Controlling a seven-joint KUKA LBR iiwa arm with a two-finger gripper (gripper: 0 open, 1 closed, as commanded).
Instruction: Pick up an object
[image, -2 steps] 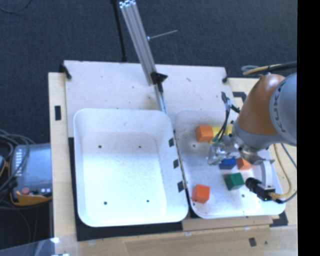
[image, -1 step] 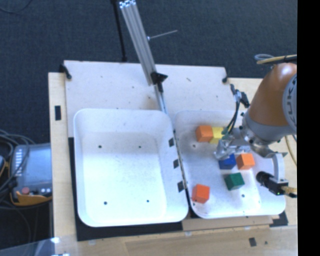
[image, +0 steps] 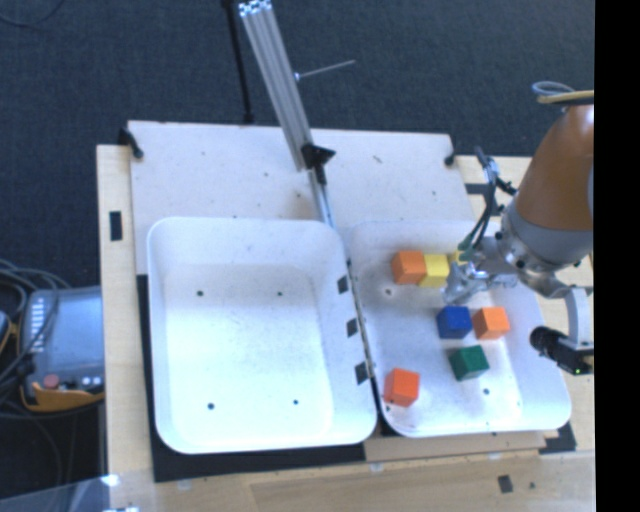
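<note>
The jaws (image: 458, 290) are poised low in the right bin (image: 535, 415), beside the yellow block (image: 437, 267) and above the blue block (image: 453, 321), presumably for a grasp; their state cannot be told

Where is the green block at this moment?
The green block lies in the right bin, toward its near edge, just below the blue block and to the right of the lone orange block.
</note>
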